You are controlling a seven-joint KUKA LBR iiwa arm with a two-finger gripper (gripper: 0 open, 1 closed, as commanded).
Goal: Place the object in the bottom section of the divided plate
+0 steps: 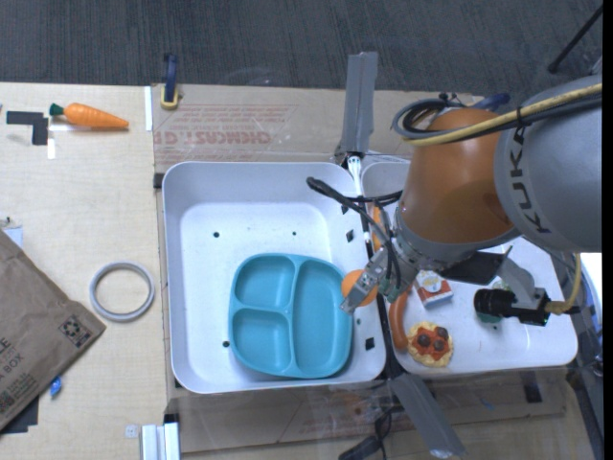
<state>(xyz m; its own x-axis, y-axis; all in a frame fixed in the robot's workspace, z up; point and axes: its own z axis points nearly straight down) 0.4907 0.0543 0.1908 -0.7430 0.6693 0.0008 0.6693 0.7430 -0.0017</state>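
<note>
The gripper [365, 286] hangs at the right rim of the plate [290, 314] in the left bin [192, 257], with a small orange object [355, 283] between its fingers, so it appears clamped on that object. To finish well, the arm should likely carry it further left and toward the plate's near edge, stopping above the bottom section. It should lower close before letting go, so the piece cannot roll across a divider.

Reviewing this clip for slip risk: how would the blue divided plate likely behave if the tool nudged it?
The blue divided plate looks like rigid moulded plastic, so it probably stays stiff. It lies flat and low on the left white bin floor, so tipping seems unlikely. Both surfaces look smooth, so it may slide or turn when pushed.
</note>
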